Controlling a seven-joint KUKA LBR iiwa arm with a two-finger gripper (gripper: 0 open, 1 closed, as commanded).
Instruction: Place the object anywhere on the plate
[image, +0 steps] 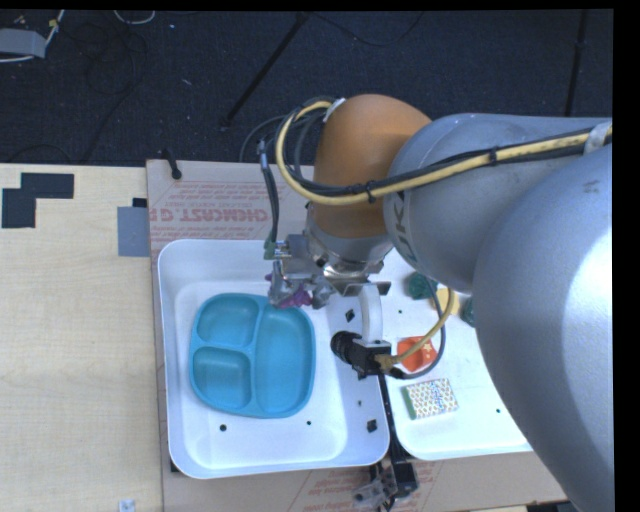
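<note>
Camera view: the gripper (297, 290) hangs at the blue plate (250, 352) rim, its jaws apparently pinching a purple object (296, 296); release remains.

Bright, even light falls from above on the bench (70, 330), while the floor behind it stays dark. The white bin (250, 445) is close to washed out, and the arm (520, 240) shows soft sheen on its grey shell. The picture is a little soft, with grainy dark areas.
</note>
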